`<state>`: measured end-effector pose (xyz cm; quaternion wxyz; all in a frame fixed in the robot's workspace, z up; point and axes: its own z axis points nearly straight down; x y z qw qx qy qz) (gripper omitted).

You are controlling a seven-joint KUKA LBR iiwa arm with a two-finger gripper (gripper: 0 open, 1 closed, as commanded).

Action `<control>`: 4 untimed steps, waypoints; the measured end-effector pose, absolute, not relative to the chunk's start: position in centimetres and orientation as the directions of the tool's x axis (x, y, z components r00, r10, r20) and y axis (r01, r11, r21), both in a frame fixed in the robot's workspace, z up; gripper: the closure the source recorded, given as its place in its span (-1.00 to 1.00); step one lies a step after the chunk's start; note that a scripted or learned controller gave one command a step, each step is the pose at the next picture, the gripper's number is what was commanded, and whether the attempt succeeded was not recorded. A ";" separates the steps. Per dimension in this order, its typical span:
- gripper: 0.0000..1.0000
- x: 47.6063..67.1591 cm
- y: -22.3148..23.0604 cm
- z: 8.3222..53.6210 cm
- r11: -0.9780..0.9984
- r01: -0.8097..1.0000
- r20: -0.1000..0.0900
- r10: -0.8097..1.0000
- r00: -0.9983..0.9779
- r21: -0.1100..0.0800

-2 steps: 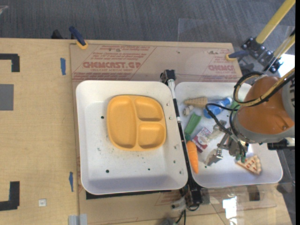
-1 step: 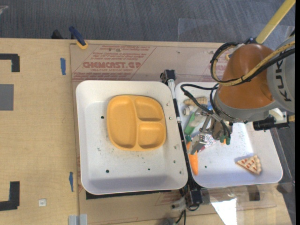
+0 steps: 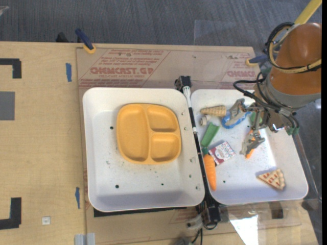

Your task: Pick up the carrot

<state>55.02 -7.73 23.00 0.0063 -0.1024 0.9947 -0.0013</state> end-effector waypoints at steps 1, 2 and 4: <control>-1.00 56.3 -14.3 21.2 0.978 -0.207 -0.008 -0.207 -0.978 -0.004; -1.00 59.8 -16.2 11.0 0.946 -0.325 0.003 -0.325 -0.946 0.005; -1.00 59.6 -22.4 15.9 0.997 0.083 -0.015 0.083 -0.996 -0.003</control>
